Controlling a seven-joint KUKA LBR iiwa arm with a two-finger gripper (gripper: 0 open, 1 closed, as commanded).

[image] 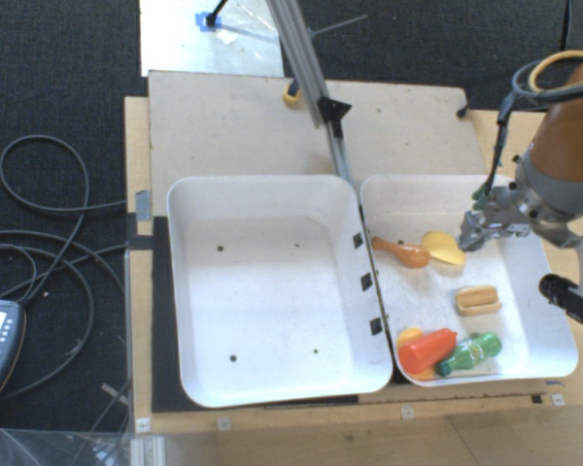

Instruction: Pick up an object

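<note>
I had the gripper (pixel 471 236) low in the right bin (pixel 554 343), right of centre frame, nearing the yellow spoon (pixel 437 249); jaws' spread unreadable, so the next move called for closing squarely on it.

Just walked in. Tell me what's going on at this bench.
A grey robot arm with an orange band reaches in from the right over the right-hand shallow white bin. Its pincer sits low, right beside a yellow wedge-shaped toy that lies next to an orange spoon-shaped toy. Nearer the camera lie a tan hot-dog-shaped toy, a red-orange carrot-like toy and a green plastic bottle. Nothing looks lifted yet.
</note>
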